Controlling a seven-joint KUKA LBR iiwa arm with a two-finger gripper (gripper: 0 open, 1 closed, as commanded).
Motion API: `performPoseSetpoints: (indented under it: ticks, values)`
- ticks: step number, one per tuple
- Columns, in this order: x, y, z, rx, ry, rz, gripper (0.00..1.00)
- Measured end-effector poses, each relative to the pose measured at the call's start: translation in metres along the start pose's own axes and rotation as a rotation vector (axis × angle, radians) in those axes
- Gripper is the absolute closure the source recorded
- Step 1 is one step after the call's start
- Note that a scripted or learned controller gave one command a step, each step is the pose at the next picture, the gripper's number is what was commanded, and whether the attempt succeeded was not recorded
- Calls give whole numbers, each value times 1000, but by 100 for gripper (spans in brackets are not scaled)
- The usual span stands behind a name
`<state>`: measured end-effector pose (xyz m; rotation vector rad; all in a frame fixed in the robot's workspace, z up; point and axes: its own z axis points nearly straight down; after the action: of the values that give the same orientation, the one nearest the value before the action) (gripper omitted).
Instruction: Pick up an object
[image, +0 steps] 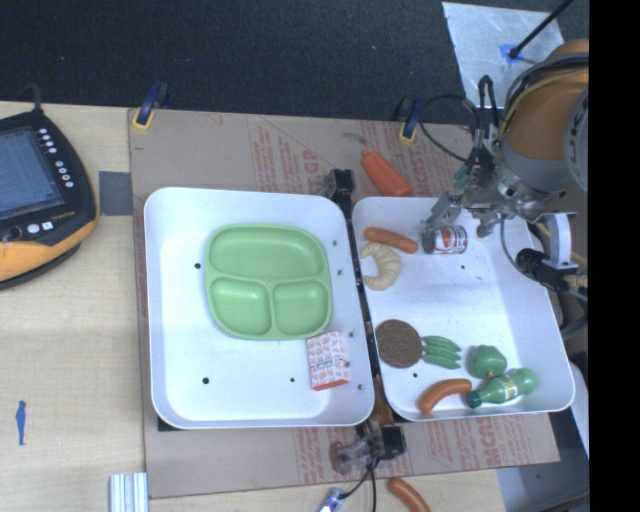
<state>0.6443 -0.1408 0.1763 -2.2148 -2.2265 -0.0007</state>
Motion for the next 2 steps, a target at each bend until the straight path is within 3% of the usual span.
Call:
performPoseSetpoints:
  ticks: [1, 2]
  values:
    - [-72, -108, 45, 4, -2, 1, 0]
    - [0, -13, 74, 3, -1, -2, 0]
